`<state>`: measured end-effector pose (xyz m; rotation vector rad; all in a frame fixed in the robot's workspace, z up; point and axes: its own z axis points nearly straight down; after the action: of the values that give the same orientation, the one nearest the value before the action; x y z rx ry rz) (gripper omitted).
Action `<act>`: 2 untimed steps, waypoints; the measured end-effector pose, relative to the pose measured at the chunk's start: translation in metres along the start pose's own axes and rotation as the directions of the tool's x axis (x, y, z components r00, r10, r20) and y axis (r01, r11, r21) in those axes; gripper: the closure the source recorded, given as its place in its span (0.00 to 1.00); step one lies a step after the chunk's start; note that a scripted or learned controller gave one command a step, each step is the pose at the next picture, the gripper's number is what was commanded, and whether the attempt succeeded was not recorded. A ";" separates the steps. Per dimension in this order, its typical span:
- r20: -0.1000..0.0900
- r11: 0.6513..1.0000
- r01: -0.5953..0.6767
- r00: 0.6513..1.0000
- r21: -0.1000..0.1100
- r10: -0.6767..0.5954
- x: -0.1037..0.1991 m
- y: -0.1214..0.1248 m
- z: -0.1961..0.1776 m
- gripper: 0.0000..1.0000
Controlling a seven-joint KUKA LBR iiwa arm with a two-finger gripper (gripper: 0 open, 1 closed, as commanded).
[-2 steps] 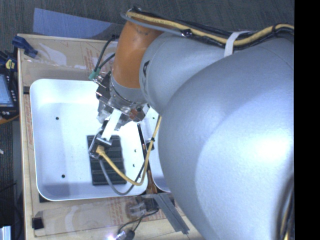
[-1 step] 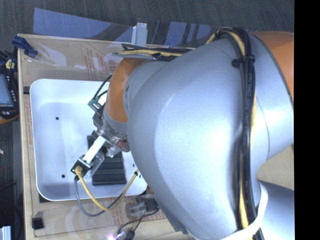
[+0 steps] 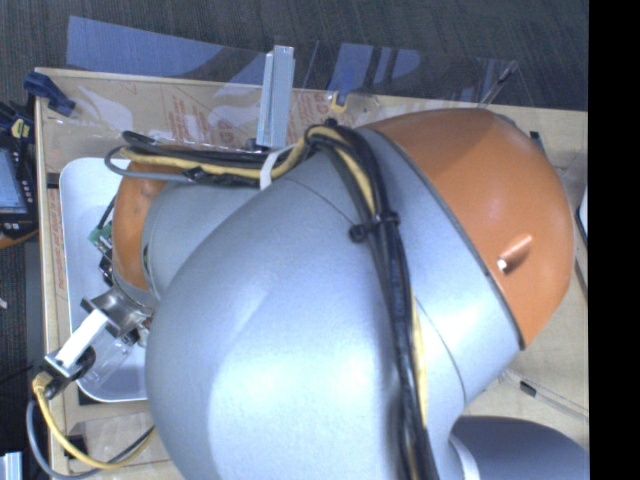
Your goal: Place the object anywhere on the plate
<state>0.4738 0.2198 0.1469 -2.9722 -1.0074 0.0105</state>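
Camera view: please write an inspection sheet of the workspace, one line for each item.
Surface: bench with a white bin at the left; the arm covers most of it.
Job's things: nothing seen.
Clutter: nothing seen.
Grippers: hand low over the bin's near left corner; fingers cannot be judged.
Cables: black and yellow bundle along the arm; a yellow cable loops at the bench's front left.
Surroundings: dark carpet; blue clamp at the far left corner.
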 end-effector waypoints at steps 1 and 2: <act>-0.003 0.984 0.180 0.984 -0.002 -0.180 0.000 0.001 -0.089 1.00; -0.002 0.950 0.313 0.950 -0.002 -0.313 0.008 0.060 -0.125 1.00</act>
<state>0.5173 0.1773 0.2712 -2.7747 -1.4664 0.0049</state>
